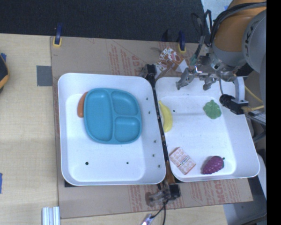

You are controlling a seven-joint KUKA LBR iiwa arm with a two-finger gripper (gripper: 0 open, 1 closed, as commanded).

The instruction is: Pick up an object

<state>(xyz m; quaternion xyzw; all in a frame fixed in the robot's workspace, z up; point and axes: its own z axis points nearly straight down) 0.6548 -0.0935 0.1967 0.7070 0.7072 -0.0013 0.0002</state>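
Camera view, and here I am, my two-finger gripper (196,80) hanging over the far rim of the right-hand shallow white bin (234,139), fingers spread apart with nothing between them. Taking that bin as my landmark: the nearest candidate, I reckon, is the small green lumpy leafy-looking toy (212,109), sitting toward the bin's far right part, near the wall. From my fingertips it lies a little toward the bin's near side and off toward the arm's side, close by but clearly apart. It's roundish and knobbly, no real long axis I can make out, so my finger orientation shouldn't matter much.

Others in the same bin: a yellow curved banana-like piece (166,117) hard against the left wall, its long axis running along that wall; a small patterned flat packet (181,160) near the front-left; a purple bunch of toy grapes (213,165) at the front, just beside the packet.

My call: shift toward the green one, then come down.
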